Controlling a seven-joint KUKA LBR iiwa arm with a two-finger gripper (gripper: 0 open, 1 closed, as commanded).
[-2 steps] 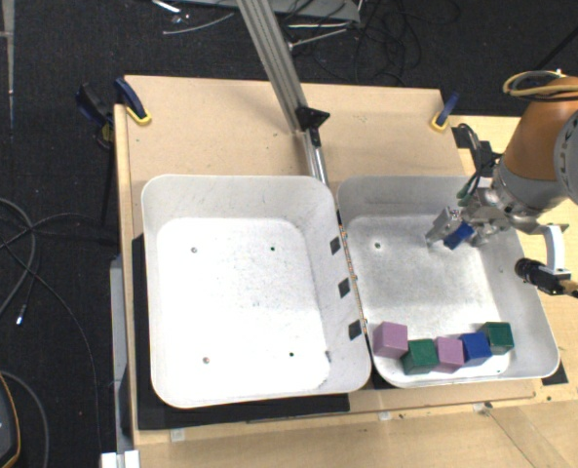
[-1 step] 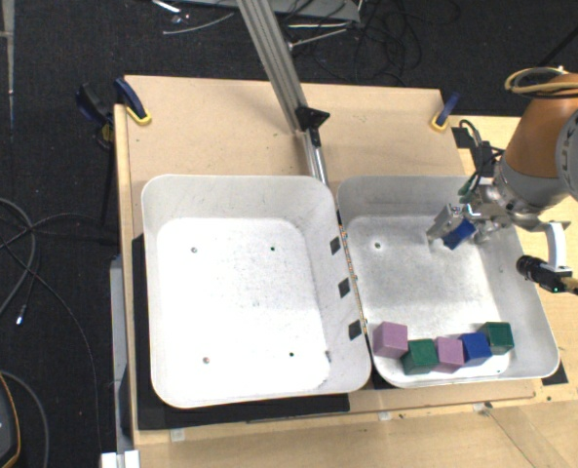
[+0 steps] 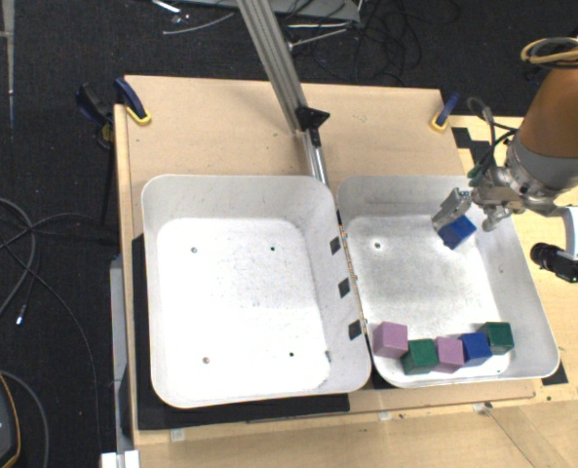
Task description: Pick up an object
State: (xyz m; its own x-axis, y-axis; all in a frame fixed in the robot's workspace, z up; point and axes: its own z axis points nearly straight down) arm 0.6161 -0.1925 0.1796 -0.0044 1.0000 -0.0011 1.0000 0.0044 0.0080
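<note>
Tool grips blue cube; no legible writing.

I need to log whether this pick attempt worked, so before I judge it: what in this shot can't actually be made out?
- The tool, camera view: whether its fingers grip the blue block or merely meet it; the contact is too small to resolve.
- The blue block: whether it is lifted or resting on the right bin.
- The arm: cut off by the right edge.
- The green cube: partly covered by the purple cube.
</note>
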